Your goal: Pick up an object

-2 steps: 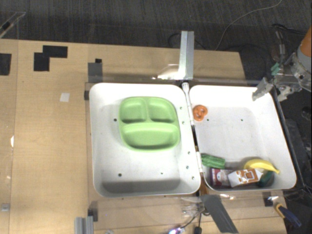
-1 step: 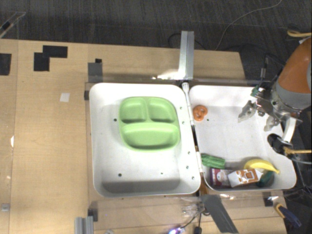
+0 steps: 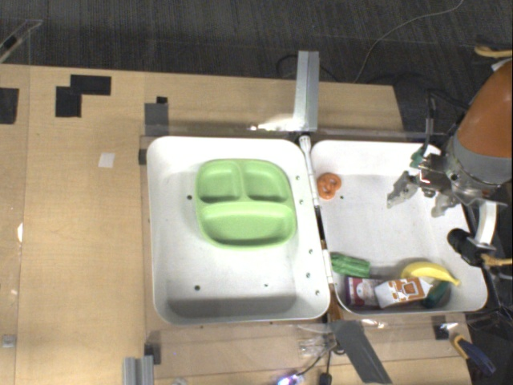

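Clustered along the right bin's (image 3: 377,239) near wall lie a banana (image 3: 429,273), a small carton (image 3: 399,293) and a green packet (image 3: 350,264), likely pick candidates. Above the bin's bare middle hovers the gripper (image 3: 421,192), fingers spread, holding nothing. An orange ball (image 3: 328,184) sits far left. Next door, a green divided plate (image 3: 244,201) fills the left bin (image 3: 172,239).

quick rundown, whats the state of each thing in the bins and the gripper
green plate: flat in the left bin, compartments up.
orange ball: loose in the right bin, by the divider.
banana: lying at the near edge.
carton: on its side beside the banana.
green packet: lying flat near the carton.
gripper: over the right bin, holding nothing.
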Action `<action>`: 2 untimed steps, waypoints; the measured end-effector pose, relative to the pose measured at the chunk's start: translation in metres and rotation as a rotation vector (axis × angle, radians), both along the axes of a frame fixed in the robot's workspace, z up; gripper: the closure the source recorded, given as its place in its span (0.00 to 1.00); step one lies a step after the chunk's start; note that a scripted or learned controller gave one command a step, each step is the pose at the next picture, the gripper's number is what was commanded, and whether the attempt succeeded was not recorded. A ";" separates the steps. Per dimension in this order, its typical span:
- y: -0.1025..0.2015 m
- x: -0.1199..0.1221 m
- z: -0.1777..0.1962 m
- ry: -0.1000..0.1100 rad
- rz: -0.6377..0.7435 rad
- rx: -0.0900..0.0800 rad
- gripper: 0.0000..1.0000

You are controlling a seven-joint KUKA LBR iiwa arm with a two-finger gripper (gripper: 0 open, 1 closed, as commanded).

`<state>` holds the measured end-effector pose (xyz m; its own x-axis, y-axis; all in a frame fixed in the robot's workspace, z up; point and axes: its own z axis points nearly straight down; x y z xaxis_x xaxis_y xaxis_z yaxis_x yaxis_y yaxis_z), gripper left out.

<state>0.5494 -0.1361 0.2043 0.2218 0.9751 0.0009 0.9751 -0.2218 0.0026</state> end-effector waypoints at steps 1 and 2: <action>-0.025 0.110 -0.056 -0.001 0.105 -0.002 0.00; -0.037 0.081 -0.078 -0.002 0.091 -0.002 0.00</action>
